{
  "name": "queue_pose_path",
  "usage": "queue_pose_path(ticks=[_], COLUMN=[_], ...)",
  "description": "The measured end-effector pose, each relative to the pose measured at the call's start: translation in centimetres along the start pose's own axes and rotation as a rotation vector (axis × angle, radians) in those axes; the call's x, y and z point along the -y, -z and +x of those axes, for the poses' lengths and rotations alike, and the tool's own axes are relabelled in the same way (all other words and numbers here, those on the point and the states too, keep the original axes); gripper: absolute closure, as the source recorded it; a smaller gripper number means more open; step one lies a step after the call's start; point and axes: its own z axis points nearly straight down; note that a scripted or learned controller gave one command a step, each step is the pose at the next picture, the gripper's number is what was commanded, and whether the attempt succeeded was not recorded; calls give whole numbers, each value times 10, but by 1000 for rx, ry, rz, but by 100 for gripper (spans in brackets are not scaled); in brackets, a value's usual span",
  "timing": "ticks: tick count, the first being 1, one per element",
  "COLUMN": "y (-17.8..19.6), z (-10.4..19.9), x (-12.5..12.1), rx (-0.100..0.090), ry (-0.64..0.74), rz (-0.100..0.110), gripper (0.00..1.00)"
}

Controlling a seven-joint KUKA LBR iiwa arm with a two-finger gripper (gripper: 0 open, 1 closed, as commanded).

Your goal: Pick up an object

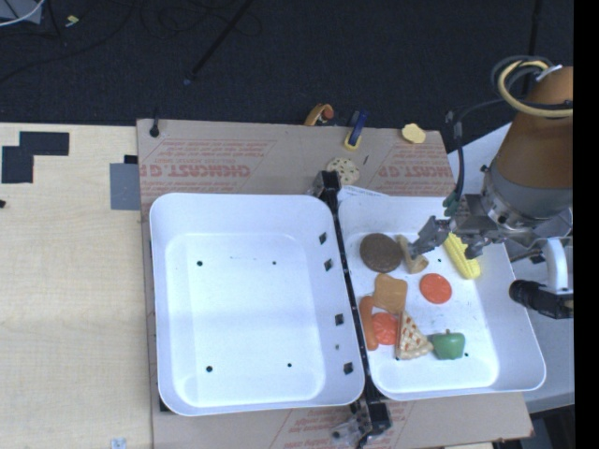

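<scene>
Hovering over the right bin [524,368], our tool [453,235] spreads open around nothing; the yellow corn [461,256] beneath remains unlifted, so the pick is all ahead.

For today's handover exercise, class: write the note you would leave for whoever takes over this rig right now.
End effector: fingers spread open, nothing between them, low over the right bin, beside the yellow corn.
Things in the right bin: brown disc, orange-red disc, toast slice, tomato, pizza wedge, green pepper.
Left bin sits alongside.
Done: arm is at the pile.
Left: close on one object, probably the corn, and lift.
</scene>
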Motion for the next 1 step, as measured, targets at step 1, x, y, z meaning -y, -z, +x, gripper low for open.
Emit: queue_pose_path(ticks=[1], y=[-104], z=[29], x=[6], rx=[-3], ry=[1], rz=[10], gripper=[0])
